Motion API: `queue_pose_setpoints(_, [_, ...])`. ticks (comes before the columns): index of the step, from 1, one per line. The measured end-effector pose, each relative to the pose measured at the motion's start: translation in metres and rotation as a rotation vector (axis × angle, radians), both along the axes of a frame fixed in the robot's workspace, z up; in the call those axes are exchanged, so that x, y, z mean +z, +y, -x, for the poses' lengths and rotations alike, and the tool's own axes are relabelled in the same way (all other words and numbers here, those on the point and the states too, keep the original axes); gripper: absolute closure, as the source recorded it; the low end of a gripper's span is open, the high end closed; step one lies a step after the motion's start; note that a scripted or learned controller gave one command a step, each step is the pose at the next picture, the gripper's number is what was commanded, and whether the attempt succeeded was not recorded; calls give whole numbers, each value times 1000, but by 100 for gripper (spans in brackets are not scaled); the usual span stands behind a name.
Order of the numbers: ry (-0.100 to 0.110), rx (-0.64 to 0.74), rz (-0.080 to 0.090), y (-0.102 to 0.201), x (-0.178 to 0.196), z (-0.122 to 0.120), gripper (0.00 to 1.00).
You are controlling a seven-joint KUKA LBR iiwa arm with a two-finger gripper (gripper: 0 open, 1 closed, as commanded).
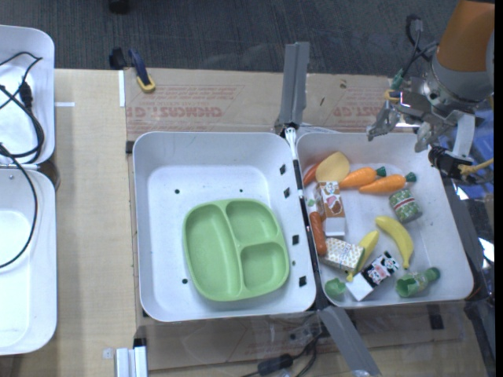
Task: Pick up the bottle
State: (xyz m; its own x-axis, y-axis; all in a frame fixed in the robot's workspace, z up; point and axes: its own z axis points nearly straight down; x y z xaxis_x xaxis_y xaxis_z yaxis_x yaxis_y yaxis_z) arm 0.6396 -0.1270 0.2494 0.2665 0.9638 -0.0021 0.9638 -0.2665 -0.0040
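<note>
A small green bottle (416, 282) lies on its side in the near right corner of the right bin (460, 234), beside a cow-patterned carton (380, 269). My gripper (402, 132) hangs above the far right edge of that bin, well away from the bottle. Its fingers are spread open with nothing between them.
The right bin also holds two carrots (372, 180), a banana (397, 239), a small green can (405, 205), a snack box (332, 207), a sausage (317, 232) and a patterned box (343, 252). A green divided plate (236, 249) lies in the left bin (157, 210).
</note>
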Motion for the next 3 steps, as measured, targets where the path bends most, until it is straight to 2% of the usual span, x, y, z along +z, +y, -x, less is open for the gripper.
queue_pose_setpoints(1, [-3, -71, 1, -73, 51, -19, 0])
queue_pose_setpoints(2, [-1, -66, 4, -72, 59, -20, 100])
queue_pose_setpoints(3, [-3, -105, 1, -59, 157, -20, 100])
